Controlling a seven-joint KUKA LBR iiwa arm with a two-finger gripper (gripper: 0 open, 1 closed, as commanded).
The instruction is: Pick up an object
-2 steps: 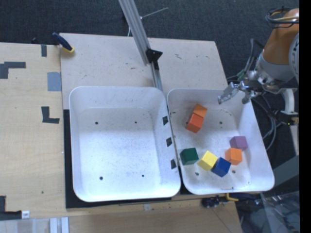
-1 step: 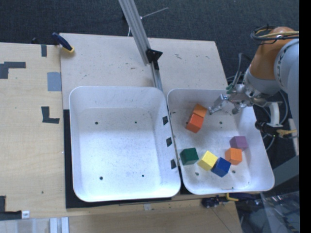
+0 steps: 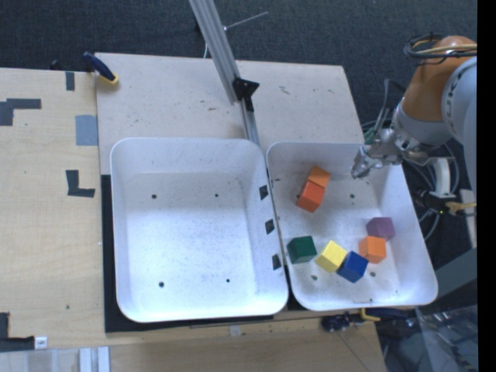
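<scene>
The pincer (image 3: 361, 169) is hanging at the upper right of the frame, over the far right corner of the right-hand shallow white plastic bin (image 3: 409, 239), and I cannot tell from here how it is set. I am seeing nothing between its tips. The tall orange block (image 3: 313, 189) is lying tilted left of the pincer and apart from it. Lower in the same bin, I am watching a cluster: a green cube (image 3: 302, 248), a yellow cube (image 3: 332, 255) touching a blue cube (image 3: 353, 266), a small orange cube (image 3: 373, 248), and a purple cube (image 3: 380, 227) just above it. The left-hand white bin (image 3: 124, 208) is sitting beside it.
</scene>
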